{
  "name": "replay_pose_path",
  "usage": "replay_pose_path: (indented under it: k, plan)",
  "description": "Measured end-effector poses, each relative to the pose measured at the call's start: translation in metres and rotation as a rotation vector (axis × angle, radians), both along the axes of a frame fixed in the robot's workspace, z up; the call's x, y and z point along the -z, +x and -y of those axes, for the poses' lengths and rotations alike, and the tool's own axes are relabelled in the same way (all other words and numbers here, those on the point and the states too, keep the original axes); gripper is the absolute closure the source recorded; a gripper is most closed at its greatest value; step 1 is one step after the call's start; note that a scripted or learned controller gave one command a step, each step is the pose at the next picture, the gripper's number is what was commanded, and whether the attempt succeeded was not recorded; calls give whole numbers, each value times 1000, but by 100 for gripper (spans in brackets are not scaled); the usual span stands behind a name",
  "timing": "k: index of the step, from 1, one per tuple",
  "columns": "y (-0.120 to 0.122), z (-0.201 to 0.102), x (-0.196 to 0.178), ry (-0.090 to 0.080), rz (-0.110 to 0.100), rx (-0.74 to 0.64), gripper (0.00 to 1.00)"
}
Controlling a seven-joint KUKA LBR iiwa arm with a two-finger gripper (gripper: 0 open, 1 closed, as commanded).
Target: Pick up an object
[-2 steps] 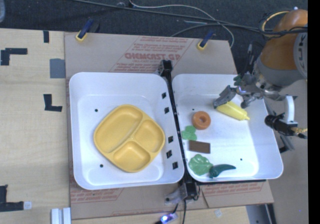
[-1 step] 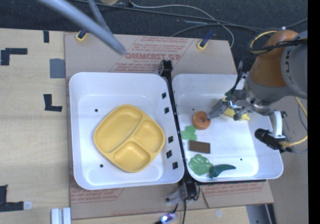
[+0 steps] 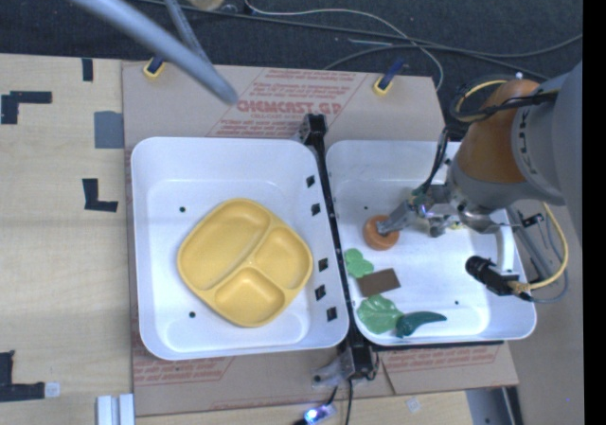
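- Left bin (image 3: 151,224), centre-left of frame: holds a yellow divided tray (image 3: 244,260). No arm near it.
- Right bin (image 3: 492,319), centre-right: arm enters from the right edge, orange band at upper right.
- Gripper (image 3: 402,221) sits low in the right bin, tip touching or just beside an orange round piece (image 3: 382,234). Jaw state: cannot tell, too blurred.
- Below it, lower middle: green leaf-like pieces (image 3: 377,314), a brown rectangular block (image 3: 379,282), a dark teal piece (image 3: 418,322).
- Progress: at the target, no lift visible. Grasp unconfirmed; lifting is left.
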State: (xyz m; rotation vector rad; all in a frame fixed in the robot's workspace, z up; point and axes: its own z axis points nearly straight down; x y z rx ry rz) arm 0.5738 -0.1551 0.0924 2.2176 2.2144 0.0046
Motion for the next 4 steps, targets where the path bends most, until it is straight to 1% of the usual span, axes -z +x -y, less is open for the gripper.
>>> replay_pose_path:
  k: [1,2,3,4]
  plan:
    - [1,-3,-13,5,-1,-4,100]
    - [6,-6,-75,2,-3,-4,100]
    - [7,-7,-128,3,-3,-4,100]
    - [7,-8,-141,4,-7,-3,100]
